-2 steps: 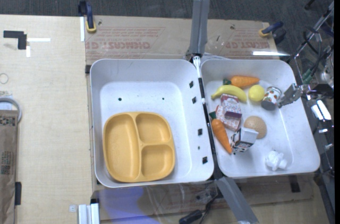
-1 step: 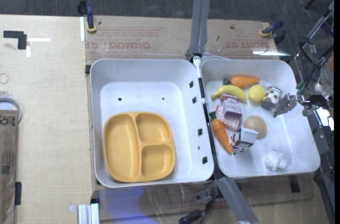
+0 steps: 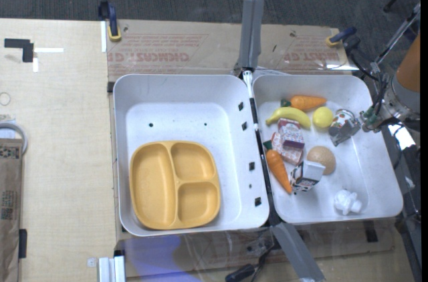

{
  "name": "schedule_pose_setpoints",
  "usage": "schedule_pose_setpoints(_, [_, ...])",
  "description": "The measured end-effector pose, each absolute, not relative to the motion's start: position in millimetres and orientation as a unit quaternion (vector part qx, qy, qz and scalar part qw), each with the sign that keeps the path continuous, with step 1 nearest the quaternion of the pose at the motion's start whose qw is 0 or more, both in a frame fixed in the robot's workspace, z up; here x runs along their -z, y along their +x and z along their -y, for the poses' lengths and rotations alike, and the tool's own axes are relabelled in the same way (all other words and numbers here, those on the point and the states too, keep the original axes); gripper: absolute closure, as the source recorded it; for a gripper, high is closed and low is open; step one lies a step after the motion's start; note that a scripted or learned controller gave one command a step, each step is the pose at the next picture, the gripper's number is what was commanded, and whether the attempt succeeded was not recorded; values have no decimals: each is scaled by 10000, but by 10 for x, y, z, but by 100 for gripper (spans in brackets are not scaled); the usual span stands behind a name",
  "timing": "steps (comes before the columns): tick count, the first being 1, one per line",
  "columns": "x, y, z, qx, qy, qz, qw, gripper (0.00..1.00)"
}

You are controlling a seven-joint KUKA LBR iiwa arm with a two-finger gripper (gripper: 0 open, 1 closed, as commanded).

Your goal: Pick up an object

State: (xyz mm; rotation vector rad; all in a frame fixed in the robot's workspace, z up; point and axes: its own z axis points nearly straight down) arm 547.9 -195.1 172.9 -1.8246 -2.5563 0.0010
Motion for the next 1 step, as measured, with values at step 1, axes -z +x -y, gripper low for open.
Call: schedule_pose_setpoints(1, [-915,5965,2181,16,-5481,8364,9,0])
